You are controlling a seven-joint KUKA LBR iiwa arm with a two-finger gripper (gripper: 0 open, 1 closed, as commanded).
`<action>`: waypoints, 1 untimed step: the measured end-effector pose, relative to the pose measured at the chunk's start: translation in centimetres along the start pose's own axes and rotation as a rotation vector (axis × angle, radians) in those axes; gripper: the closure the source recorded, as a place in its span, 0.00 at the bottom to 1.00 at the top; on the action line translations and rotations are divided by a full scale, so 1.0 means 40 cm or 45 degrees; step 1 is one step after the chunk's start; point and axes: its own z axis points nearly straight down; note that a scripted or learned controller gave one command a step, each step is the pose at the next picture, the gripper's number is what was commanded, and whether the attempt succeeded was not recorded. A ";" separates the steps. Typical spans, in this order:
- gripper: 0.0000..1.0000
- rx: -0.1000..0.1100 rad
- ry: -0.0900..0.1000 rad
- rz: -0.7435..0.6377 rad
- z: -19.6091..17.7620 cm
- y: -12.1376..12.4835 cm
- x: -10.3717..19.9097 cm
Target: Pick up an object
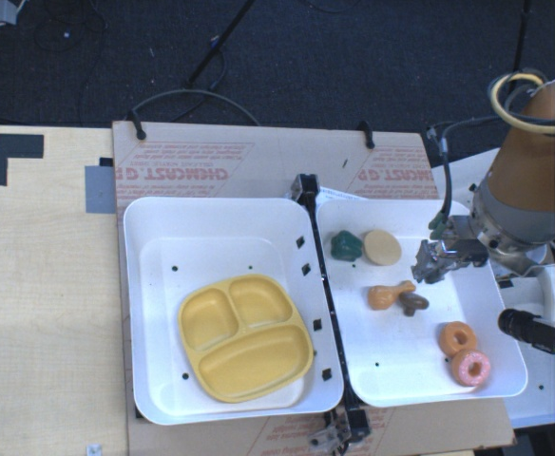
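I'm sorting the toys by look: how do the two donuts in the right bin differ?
The pink donut has pale pink icing; the brown donut is orange-brown. The pink donut lies closer to the bin's near right corner, the brown donut just above it in the picture, nearer the gripper. Both are ring-shaped, lie flat and look alike in size.

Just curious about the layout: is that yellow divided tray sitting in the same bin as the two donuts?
No, the yellow tray lies in the left bin, while both donuts are in the right bin.
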 end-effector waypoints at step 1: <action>1.00 0.001 -0.001 0.000 0.007 0.009 0.147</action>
